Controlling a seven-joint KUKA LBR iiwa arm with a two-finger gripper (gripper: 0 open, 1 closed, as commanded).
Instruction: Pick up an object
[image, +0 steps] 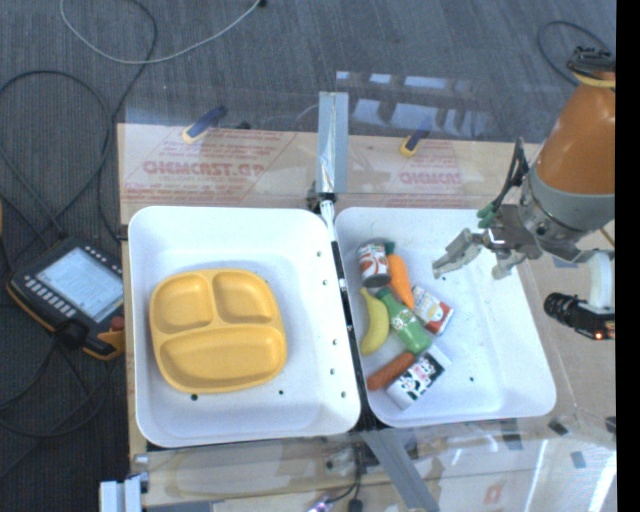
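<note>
Approach step underway: toy food is lying heaped along the right bin left side, banana nearest the divider, while beyond it the gripper is hovering spread open, holding nothing, needing to descend.

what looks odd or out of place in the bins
Nothing looks spilled or broken. The toy food, with the banana, carrot and can, lies jumbled against the left wall of the right bin. The yellow tray sits slightly askew in the left bin.

Dark grey carpet with loose black cables surrounds the bench.
</note>
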